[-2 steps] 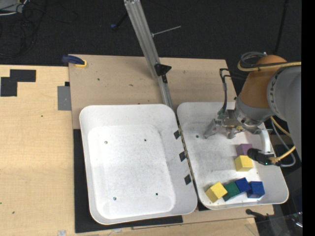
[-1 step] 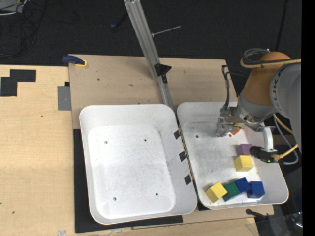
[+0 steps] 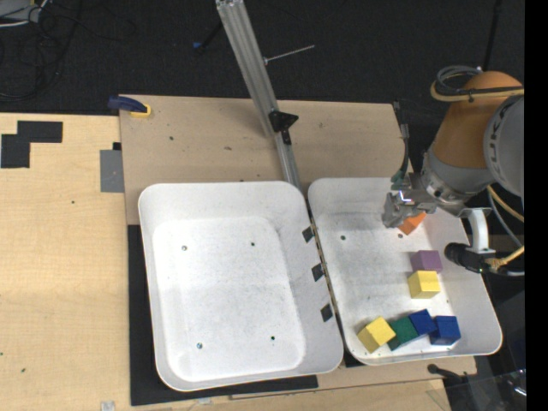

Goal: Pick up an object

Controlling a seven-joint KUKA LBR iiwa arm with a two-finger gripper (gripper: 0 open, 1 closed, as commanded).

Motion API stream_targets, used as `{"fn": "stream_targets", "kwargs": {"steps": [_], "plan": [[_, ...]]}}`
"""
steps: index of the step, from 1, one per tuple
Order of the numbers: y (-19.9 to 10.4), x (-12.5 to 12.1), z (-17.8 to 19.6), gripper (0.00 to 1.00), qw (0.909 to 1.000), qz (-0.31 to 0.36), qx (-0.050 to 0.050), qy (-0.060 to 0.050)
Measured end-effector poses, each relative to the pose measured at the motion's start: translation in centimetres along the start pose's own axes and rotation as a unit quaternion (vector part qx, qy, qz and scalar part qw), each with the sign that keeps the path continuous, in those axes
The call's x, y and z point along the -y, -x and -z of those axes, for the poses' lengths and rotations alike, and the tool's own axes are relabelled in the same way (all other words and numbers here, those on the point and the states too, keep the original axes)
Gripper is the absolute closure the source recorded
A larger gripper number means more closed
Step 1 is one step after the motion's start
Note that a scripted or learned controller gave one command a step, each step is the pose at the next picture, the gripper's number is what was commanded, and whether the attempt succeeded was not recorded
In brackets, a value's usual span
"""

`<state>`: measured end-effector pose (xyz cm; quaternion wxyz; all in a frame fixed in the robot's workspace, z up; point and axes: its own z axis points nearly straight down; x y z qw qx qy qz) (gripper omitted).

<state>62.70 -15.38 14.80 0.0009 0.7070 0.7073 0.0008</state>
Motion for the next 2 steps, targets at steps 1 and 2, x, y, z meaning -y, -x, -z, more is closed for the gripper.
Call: {"fn": "stream_targets", "kwargs": {"steps": [1, 2], "plan": [[-0.1, 0.0, 6.4, 1.00, 1.0000, 0.000, 0.000, 0.001], [0.1, -0.1, 11.7, 1.00, 1.0000, 0.000, 0.001, 0.001]]}}
